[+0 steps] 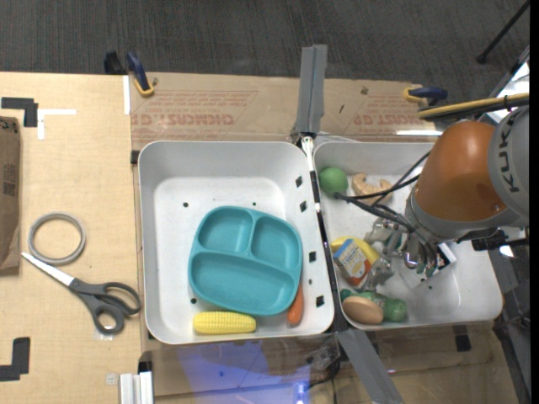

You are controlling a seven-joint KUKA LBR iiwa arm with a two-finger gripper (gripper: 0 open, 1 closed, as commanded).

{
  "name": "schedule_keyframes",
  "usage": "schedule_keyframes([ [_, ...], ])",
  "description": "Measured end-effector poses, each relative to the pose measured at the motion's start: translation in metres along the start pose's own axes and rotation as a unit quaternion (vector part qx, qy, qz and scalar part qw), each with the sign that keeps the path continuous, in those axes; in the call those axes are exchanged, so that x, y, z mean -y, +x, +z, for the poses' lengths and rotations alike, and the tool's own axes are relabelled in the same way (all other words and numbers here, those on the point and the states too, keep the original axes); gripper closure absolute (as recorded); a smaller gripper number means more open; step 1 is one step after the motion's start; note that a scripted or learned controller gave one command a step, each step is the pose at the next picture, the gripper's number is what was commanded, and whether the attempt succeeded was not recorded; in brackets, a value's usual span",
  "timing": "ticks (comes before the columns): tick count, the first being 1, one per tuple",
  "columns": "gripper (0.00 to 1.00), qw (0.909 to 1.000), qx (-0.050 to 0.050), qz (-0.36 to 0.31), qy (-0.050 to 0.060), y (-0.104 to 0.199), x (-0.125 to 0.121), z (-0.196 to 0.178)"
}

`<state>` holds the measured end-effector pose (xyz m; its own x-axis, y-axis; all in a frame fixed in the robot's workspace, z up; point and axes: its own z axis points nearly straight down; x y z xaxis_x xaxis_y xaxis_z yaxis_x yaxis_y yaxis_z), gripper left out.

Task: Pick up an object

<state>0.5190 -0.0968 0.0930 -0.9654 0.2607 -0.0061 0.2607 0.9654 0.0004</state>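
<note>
The arm (459, 179) reaches in from the right over the right bin (476, 305), bent steeply down, so this reads as the approach before a grasp; the left bin (160, 225) bears a teal tray (244, 259), a corn cob (223, 322) and a carrot (295, 310); the gripper (396, 255) hangs among cables just beside a yellow packet (354, 257), its grasp too cluttered to tell; nearby lie a brown egg-shaped thing (362, 310) and a green ball (333, 179); next it must drop squarely onto one item.
</note>
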Motion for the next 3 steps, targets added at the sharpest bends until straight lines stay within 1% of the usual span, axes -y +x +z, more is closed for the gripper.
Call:
schedule_keyframes([
  [1,0.0,0.9971,-0.002,0.075,0.0,-0.008,-0.007,0.001],
  [2,0.0,0.9878,-0.002,0.156,0.001,-0.098,0.008,0.001],
  [3,1.0,0.9882,0.001,0.153,0.002,-0.1,0.007,-0.009],
])
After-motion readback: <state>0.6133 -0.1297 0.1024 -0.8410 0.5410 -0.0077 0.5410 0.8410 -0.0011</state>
